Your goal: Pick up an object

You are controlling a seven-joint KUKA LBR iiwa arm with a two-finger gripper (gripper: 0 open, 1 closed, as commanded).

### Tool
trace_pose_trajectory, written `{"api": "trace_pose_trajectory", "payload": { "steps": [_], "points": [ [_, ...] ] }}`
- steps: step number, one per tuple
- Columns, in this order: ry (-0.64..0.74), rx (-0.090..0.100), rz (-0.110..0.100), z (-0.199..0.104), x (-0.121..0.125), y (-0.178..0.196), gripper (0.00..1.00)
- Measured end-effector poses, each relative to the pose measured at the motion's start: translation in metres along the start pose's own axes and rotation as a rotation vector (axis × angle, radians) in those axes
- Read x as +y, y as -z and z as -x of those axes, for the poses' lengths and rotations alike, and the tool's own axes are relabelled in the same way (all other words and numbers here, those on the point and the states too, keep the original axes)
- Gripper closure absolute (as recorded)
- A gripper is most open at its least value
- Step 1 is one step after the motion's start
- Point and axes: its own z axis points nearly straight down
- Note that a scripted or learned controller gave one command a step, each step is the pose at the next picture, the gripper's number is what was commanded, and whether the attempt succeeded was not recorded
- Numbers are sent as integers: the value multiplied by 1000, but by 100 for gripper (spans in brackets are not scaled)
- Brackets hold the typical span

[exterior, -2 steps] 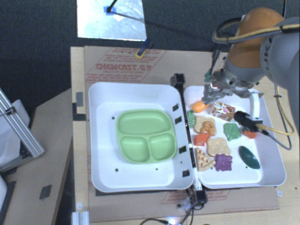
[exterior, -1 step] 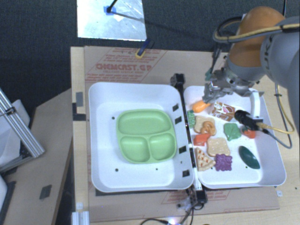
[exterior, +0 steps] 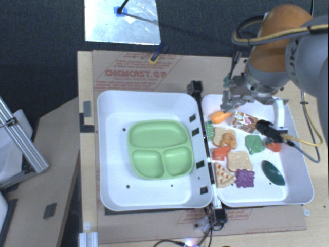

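Grey arm (exterior: pixel 303 50) reaches in, end effector (exterior: pixel 230 105) lowered.

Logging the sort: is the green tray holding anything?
Empty: all three compartments of the tray show bare green; the toy food lies in the other bin.

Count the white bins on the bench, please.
2. The left bin holds a green tray. The right bin holds the small food toys, under the gripper.

Divided tray (exterior: pixel 157 149) in left bin (exterior: pixel 110 138), toy foods (exterior: pixel 232 153) in right bin (exterior: pixel 298 179)
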Motion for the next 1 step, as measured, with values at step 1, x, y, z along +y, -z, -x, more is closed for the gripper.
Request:
{"api": "trace_pose_trajectory", "payload": {
  "steps": [1],
  "points": [
    [-4, -1, 0, 14, 5, 8, 100]
  ]
}}
